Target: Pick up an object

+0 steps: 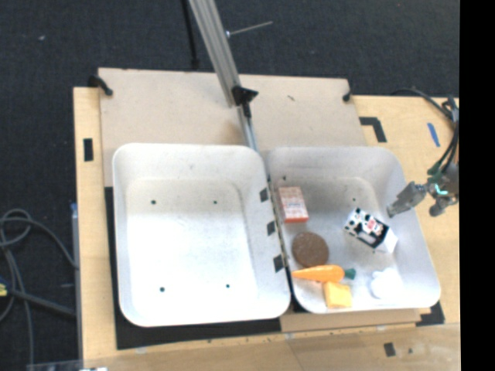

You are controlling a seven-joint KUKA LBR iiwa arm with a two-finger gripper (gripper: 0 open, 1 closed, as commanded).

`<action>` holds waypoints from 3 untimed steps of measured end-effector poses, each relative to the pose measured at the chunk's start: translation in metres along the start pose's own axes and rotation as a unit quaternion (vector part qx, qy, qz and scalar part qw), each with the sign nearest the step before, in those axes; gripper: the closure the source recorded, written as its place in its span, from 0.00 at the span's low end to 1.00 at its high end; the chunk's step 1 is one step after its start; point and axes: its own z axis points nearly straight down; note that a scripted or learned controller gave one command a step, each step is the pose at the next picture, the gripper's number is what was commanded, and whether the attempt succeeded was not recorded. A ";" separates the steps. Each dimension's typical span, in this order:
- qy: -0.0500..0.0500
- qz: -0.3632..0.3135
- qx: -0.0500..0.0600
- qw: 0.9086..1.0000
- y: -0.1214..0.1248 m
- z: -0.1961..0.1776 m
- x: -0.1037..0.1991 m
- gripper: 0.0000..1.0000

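Toward the right edge of the right bin (340, 161), a black-and-white printed box (370, 229) lies tilted on the bin floor, nearest of all the objects to the gripper (421, 197). It looks like a small carton: probably light and stiff, with flat faces that should take a pinch across its narrower sides, though a glossy print could slip. Any of the other pieces would also serve the task. Against the bin's left wall lies a small red-and-white packet (292, 204), flat and likely light, harder to get fingers under. Just below it sits a brown round disc (310, 248), low and flat as well. Along the bin's near edge lie an orange carrot-shaped toy (319, 273) with a green tip, a yellow wedge (336, 294) touching it from below, and a pale white object (382, 284) near the near right corner, hard to make out against the bin. That makes six objects, one of each, all in the right bin.

The gripper hangs at the right bin's right rim, just beside the printed box but apart from it, grasping nothing that I can see; whether it is spread or closed I cannot tell.

Two bins sit side by side on the surface (309, 99); the left bin (124, 207) adjoins the right one. A metal rail (216, 41) slants down from the far edge.
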 end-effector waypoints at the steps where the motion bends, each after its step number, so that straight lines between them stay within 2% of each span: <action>1: -0.001 0.000 -0.002 1.000 0.001 -0.002 0.000 0.00; 3: 0.000 0.002 0.002 1.000 0.005 0.118 0.008 0.00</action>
